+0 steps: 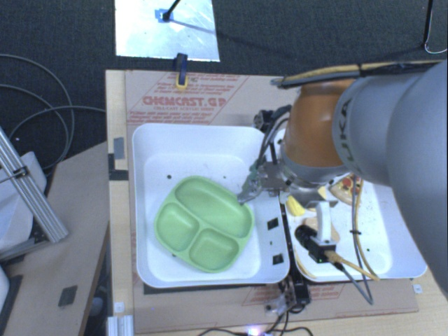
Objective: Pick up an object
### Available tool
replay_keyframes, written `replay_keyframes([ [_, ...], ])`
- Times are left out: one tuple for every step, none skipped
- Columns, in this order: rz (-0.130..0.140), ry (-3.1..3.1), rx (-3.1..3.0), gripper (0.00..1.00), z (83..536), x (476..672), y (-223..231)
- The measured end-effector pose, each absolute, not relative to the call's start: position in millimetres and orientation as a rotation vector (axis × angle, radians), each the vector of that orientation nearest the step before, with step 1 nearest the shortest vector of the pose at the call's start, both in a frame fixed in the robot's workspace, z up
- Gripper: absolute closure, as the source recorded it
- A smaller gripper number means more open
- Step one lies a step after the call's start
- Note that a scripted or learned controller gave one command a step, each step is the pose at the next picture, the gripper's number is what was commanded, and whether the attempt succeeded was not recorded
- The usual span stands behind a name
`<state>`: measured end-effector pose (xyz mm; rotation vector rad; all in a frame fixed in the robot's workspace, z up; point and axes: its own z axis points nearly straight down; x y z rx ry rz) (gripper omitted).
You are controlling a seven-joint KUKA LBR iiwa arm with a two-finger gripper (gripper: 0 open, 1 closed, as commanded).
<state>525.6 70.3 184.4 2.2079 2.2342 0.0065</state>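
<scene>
Touching the two-finger gripper (246, 193) at its upper right rim, pale green three-compartment plastic plate (204, 222); finger state unclear.

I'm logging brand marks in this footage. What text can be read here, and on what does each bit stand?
"CHEMCAST GP": red print on the board under the bins, above the left bin.
Smaller red line beneath it: too blurred to read.
"KUKA": partly visible on the arm, not fully legible.

Divided plate (203, 224) in left bin (150, 187); pincer (248, 191) at plate's right rim.
</scene>
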Motion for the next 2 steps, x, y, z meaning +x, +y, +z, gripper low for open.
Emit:
replay_keyframes([
  [-0.002, 2.239, 2.212, 0.00, 146, 483.8, 148],
  [0.006, 2.238, 2.210, 0.00, 142, 484.9, 241],
])
